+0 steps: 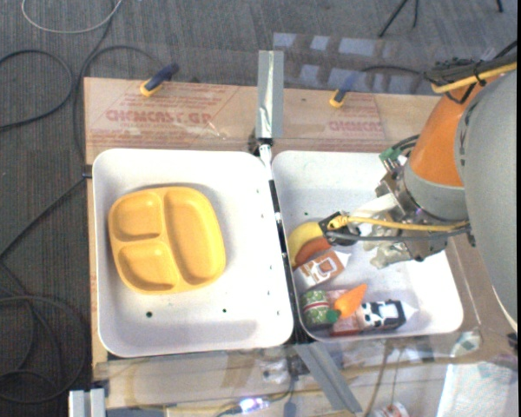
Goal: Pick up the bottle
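Now the gripper (389, 252) hangs over the right bin (330, 181), between its middle and its right edge, and I cannot tell if it is wide or narrow. The bottle (382, 314), black and white with a red part, lies on its side near the lower edge of this bin, toward the lower right corner, apart from the gripper. Just beside it on the left are a carrot (352, 298) and a green patterned can (315, 307). Near the left edge lie a yellow fruit (302, 235), a brown round thing (313, 251) and a small box (324, 269). The left bin (182, 320) bears 1 yellow divided plate (167, 237).
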`<state>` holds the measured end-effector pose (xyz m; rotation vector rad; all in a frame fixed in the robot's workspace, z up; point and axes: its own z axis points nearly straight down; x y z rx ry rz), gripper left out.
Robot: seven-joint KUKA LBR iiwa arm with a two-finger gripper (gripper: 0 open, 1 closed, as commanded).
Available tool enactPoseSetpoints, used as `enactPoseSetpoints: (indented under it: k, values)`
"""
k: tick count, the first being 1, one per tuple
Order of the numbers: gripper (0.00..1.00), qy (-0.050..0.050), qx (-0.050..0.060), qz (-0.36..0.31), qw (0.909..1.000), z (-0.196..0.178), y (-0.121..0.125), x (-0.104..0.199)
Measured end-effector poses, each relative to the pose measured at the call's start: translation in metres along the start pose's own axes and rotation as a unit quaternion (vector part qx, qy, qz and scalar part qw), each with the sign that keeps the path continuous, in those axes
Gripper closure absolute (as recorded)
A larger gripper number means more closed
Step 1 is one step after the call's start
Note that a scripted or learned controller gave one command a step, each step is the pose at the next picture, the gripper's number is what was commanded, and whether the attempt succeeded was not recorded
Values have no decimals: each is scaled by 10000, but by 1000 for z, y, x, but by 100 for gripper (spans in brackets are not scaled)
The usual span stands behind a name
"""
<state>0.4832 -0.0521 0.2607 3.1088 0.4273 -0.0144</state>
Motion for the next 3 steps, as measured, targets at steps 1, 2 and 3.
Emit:
enactPoseSetpoints:
  k: [1, 2, 3]
  values:
    - [100, -11, 17, 20, 10000, 80, -73, 20]
    - [100, -7, 13, -1345, 9909, 80, -75, 20]
    - [100, -6, 16, -2637, 9646, 80, -94, 26]
